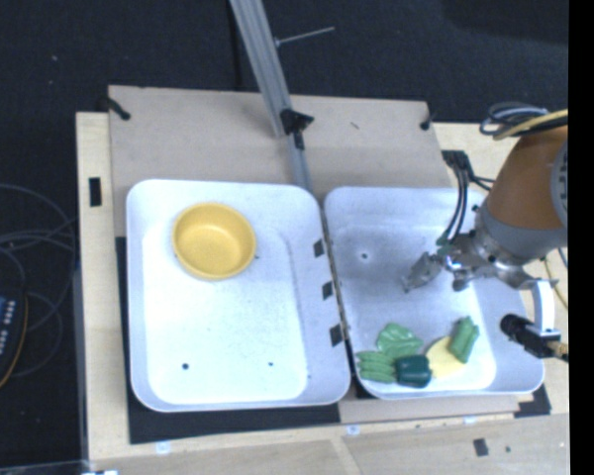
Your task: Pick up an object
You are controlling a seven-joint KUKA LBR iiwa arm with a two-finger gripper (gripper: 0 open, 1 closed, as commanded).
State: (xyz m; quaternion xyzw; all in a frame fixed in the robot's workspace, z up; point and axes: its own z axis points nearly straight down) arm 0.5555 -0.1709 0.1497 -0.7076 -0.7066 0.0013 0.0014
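The gripper (438, 273) hovers mid-right, fingers spread and holding nothing; it should drop squarely over the green toys (396, 354) at lower right before closing.

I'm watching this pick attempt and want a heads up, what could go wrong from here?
The gripper hangs over bare floor of the right bin, apart from the pile, so closing here would likely grab nothing. The green pieces, the dark green block and a yellow piece crowd the near corner, so a grasp may catch two or hit the wall.
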